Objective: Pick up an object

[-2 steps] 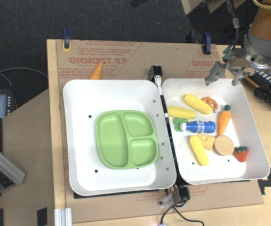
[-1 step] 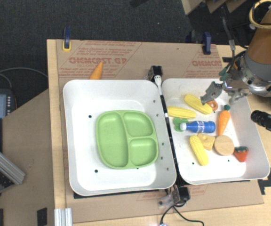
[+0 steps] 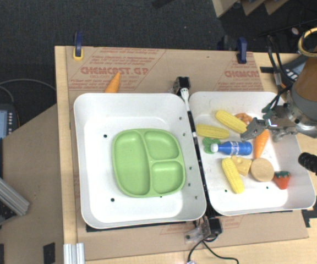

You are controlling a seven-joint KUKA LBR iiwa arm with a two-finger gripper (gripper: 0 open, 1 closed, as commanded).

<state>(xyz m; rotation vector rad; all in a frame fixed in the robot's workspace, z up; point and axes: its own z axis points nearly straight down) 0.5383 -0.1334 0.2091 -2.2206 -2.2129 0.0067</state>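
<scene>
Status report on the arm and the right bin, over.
Hand low over right bin, by the carrot. Nothing seen held. Corn, blue bottle crowd close.

Your grey KUKA arm with its orange band [image 3: 314,81] enters at the right edge of the frame, in the upper right, and leans in toward the middle. Below the band sits the metal wrist [image 3: 296,117] — cables run up past it. The two-finger gripper [image 3: 256,128] points left, at mid-height in the right half of the frame.
</scene>
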